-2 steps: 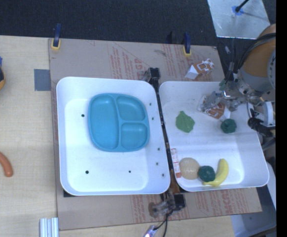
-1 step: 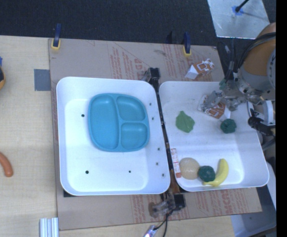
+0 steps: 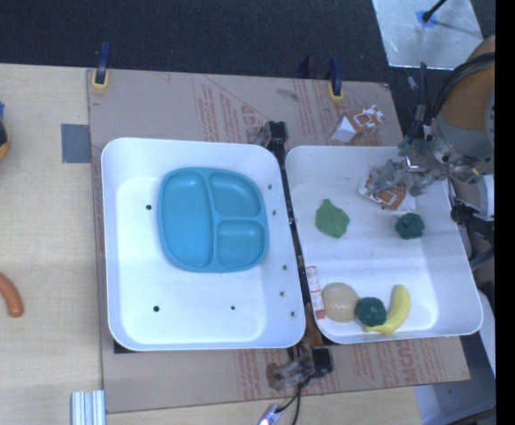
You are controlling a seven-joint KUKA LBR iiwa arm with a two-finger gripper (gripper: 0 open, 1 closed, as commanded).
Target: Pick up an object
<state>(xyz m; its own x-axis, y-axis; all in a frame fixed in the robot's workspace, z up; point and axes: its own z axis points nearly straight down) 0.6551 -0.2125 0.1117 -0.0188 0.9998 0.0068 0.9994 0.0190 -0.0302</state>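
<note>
Gripper is seen low over the right bin, at a crinkled foil packet (far corner); finger state cannot be told. A smooth curved banana lies at the near edge. A glossy divided blue tray sits in the left bin.

Crumpled snack packet, right bin's far side

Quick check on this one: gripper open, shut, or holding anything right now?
Gripper: cannot be told; it sits low over the small packet at the back of the right bin.
</note>
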